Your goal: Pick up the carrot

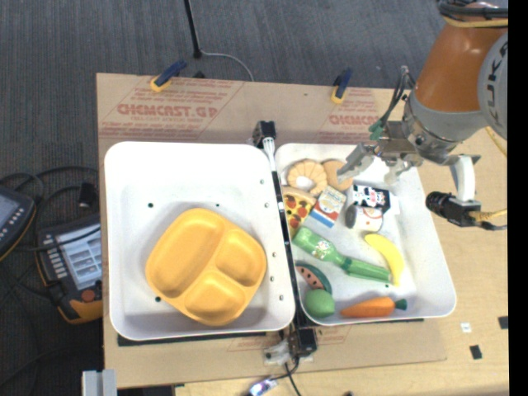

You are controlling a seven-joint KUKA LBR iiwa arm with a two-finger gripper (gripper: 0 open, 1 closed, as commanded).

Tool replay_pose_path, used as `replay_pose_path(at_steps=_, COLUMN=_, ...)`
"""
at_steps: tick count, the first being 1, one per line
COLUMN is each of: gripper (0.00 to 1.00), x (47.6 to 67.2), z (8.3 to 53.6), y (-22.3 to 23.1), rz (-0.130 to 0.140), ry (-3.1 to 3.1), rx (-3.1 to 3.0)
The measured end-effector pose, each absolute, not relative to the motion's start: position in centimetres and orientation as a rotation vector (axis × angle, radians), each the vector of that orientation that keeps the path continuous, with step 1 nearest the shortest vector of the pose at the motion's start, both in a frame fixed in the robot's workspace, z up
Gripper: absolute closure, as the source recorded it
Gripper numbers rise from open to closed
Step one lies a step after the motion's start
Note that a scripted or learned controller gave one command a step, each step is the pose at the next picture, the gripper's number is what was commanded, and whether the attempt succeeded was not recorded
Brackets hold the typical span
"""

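Observation:
The carrot (370, 308), orange with a green stub at its right end, lies flat along the front wall of the right bin (433, 254). My gripper (375, 162) hovers over the back of that bin, far behind the carrot. Its fingers (355, 160) are spread open with nothing between them. A black-and-white carton (370, 200) lies just in front of the gripper.
Beside the carrot are a green round fruit (320, 304), a watermelon slice (314, 277), a green bottle (340, 256) and a banana (388, 256). A croissant (303, 174), pizza slice (296, 207) and small box (328, 207) lie further back. A yellow divided plate (206, 264) sits in the left bin (132, 180).

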State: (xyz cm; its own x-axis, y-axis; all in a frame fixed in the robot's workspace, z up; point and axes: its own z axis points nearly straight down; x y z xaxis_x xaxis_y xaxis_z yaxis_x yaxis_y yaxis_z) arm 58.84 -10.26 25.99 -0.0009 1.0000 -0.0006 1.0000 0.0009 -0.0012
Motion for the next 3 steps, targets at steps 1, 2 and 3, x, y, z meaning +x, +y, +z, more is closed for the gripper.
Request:
replay_pose_path(at_steps=1, gripper=0.00, x=66.8, z=21.9, y=-11.2, rz=0.004, ry=-1.567, rx=-2.722)
replay_pose_path(at_steps=2, gripper=0.00, x=66.8, z=30.5, y=-20.4, rz=0.001, ry=-1.706, rx=-2.642)
replay_pose_path(at_steps=3, gripper=0.00, x=61.5, z=11.1, y=-18.3, rz=0.002, ry=-1.502, rx=-2.759)
